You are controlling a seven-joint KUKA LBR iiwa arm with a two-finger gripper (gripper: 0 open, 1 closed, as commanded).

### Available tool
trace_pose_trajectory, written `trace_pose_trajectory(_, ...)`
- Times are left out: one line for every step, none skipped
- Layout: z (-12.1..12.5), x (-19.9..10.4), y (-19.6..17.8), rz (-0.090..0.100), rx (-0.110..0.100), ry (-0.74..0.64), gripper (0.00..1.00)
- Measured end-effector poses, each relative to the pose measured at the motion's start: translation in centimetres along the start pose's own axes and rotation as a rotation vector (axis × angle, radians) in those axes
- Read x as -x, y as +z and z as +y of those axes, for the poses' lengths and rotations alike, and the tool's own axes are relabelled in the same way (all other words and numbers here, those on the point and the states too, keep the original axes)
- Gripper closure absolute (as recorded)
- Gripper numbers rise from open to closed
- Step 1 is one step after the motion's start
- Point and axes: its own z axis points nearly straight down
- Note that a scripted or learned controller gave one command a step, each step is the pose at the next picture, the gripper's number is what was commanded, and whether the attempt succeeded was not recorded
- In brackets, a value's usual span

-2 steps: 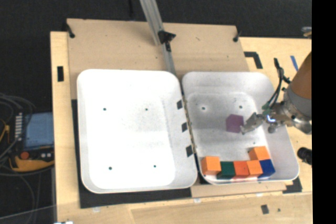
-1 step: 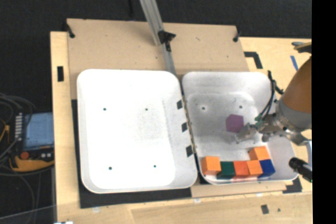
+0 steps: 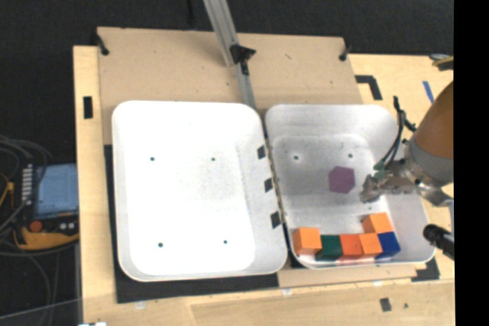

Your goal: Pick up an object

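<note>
A purple cube lies alone near the middle of the right bin. Along that bin's front edge sit an orange block, a green block, more orange blocks and a blue block, with another orange block just behind them. My gripper is low over the right side of this bin, just right of the purple cube and behind the block row. Nothing shows between its fingers.
The left bin lies beside the right one on the wooden bench. A slanted metal rail runs from the top toward the gap between the bins. A blue device with cables sits off the bench's left side.
</note>
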Motion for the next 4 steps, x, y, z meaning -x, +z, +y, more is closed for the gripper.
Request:
trace_pose_trajectory(0.1,0.0,-6.4,-0.002,0.002,-0.012,1.00)
trace_pose_trajectory(0.3,0.1,-9.8,-0.001,0.000,-0.014,1.00)
trace_pose_trajectory(0.0,-4.0,-9.5,0.000,-0.005,-0.014,1.00)
trace_pose_trajectory(-0.1,-8.2,-8.9,0.000,-0.006,-0.014,1.00)
